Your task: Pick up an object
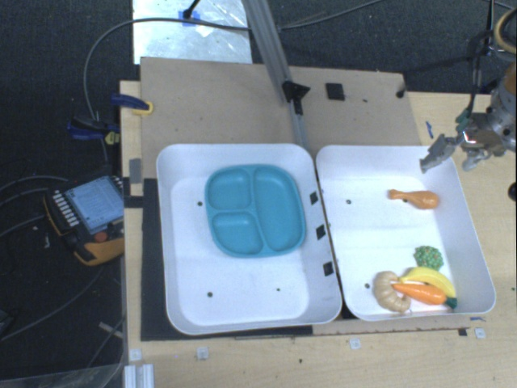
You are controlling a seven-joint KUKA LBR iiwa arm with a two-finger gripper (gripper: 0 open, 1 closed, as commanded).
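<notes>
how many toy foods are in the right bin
5. A chicken drumstick lies alone near the bin's upper middle. Clustered in the lower right corner: broccoli, banana, carrot and a beige potato-like piece. The pile may hide more.

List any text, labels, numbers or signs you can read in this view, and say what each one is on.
No readable text in the camera view.
Handheld device left of the bins: its screen and keys are too blurred to read.
Black tags on the seam between the bins: no legible marks.
Blue plate, chicken leg, gripper: no lettering visible.
</notes>
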